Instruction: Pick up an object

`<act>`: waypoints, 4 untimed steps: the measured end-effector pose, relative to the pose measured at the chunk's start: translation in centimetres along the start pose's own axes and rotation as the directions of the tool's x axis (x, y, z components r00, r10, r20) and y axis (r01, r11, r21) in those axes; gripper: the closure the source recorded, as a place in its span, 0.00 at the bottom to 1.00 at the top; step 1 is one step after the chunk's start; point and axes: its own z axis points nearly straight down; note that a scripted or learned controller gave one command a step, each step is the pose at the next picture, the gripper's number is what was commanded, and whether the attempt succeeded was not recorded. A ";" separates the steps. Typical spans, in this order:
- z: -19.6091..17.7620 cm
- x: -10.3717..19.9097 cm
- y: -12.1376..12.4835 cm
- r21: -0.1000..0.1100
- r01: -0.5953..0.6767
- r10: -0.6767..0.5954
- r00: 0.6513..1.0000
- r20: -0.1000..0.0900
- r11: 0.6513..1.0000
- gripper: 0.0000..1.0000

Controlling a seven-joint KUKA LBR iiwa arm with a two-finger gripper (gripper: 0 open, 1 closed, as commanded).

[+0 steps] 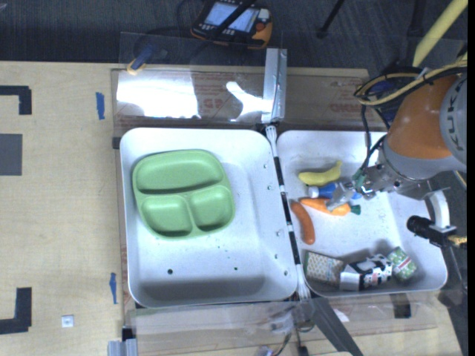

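Over the right white bin (434, 277) is where my gripper (361, 185) is parked right now, hanging at the end of my grey arm with the orange band (419, 128), which comes in from the right side. Honestly can't tell how wide the gripper is or whether it's got anything, it's just a dark blurry clump from up here.

Everything below is placed relative to that gripper. Right up against it on the left is a small blue and white thing (324, 192), too fuzzy to say what it is. Just past that, up and to the left, a yellow banana-shaped toy (320, 175) lies on the bin floor. Directly below-left of the gripper there's an orange carrot-shaped toy (326, 207) lying flat, with a little teal bit at its right end. Further left and a bit lower, a second orange piece, longer and sausage-shaped (305, 223), sits close to the wall between the bins.

Well below the gripper, along the near edge of the same bin, there's a row of clutter: a patterned mesh-looking pouch (320, 265), a white tube with a dark label (365, 274), and a green crumpled packet (402, 264).

Way off to the left of the gripper, in the left white bin (245, 269), a light green plastic divided tray (184, 191) with three compartments sits flat in the far half.
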 end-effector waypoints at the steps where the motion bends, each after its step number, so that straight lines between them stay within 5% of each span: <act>1: 3.1 2.8 -0.1 -0.005 0.185 -0.185 0.983 0.005 0.983 0.00; 2: -6.6 4.4 0.6 -0.002 0.074 -0.074 0.997 0.003 0.997 0.00; 3: -3.3 3.2 -0.4 0.000 0.154 -0.154 0.988 0.001 0.988 0.00; 4: 3.1 2.5 -4.3 -0.006 0.189 -0.189 0.982 0.004 0.982 0.00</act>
